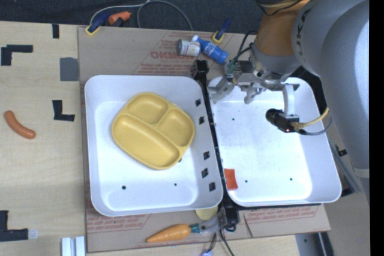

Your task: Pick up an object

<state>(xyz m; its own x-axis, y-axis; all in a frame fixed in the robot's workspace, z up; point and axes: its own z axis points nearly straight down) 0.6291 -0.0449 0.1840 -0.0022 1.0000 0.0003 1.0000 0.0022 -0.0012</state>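
Pincer hangs over the right bin, top-left corner, fingers spread and holding nothing. Yellow divided plate lies in the left bin, down-left of the pincer across the divider, long axis running diagonally.

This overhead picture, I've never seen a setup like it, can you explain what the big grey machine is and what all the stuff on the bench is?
One camera looks down at a slant on a bench. The grey and orange shape is a robot arm reaching in from the right; its gripper hangs over the far end of the right bin. I can't tell if it holds anything. The left bin holds a yellow divided plate. Outside the bins lie a toy sausage, a carrot and a small bottle.
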